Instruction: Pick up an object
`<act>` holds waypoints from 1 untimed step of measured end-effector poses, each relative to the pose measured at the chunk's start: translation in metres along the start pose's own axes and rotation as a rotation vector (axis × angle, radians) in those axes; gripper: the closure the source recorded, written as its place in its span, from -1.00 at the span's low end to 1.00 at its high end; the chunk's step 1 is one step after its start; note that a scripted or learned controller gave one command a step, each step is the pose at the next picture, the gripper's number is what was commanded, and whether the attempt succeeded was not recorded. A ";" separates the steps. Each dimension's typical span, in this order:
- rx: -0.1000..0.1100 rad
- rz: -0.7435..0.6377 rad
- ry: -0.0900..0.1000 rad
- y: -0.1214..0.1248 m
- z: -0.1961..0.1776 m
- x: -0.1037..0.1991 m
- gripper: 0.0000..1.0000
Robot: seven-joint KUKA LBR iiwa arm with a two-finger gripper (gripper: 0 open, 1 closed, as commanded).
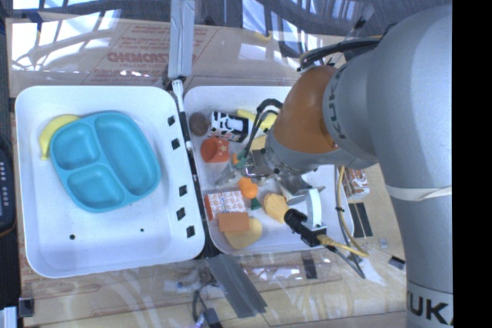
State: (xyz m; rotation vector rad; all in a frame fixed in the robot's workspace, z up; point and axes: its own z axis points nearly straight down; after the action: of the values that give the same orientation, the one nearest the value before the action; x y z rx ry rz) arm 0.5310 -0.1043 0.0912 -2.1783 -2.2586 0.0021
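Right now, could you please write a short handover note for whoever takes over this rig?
Gripper: low in the right bin, over the toy pile; finger state unclear, nothing seen held.
Right bin: orange ball, red piece, brown ball, cow-print toy, orange block, corn-like toy.
Left bin: blue tray over a banana.
Done: no pick confirmed.
Left: grasp and lift an object.

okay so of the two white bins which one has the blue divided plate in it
The left bin. It holds the blue divided plate with a yellow banana tucked behind it; the right bin holds many small items.
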 end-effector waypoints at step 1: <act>0.003 -0.004 -0.001 0.000 -0.009 -0.001 1.00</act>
State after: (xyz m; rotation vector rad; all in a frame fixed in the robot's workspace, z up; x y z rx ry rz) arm 0.5309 -0.1052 0.1003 -2.1728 -2.2623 0.0060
